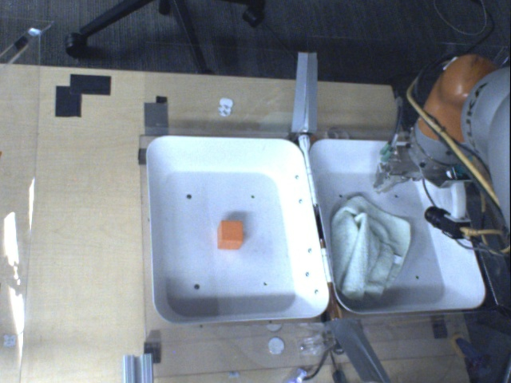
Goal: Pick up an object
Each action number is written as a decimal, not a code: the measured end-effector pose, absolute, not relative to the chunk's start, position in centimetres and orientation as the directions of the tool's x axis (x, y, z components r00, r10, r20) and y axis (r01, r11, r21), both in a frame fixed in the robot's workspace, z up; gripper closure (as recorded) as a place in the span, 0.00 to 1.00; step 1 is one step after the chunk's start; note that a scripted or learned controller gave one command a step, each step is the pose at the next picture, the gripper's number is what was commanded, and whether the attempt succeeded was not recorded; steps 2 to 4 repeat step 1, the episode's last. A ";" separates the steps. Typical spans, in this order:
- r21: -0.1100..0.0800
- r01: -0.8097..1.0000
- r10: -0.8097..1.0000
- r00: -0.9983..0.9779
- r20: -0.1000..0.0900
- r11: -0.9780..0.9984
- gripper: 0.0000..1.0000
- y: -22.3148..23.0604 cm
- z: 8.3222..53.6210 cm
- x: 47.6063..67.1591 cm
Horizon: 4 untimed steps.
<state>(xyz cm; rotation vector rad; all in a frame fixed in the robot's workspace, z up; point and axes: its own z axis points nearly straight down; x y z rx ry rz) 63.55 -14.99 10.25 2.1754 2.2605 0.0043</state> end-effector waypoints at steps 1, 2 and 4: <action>0.003 0.996 0.996 0.090 -0.001 -0.090 1.00 -10.9 19.2 67.0; 0.003 0.996 0.996 0.090 -0.001 -0.090 1.00 -10.9 19.2 67.0; 0.003 0.996 0.996 0.090 -0.001 -0.090 1.00 -10.9 19.2 67.0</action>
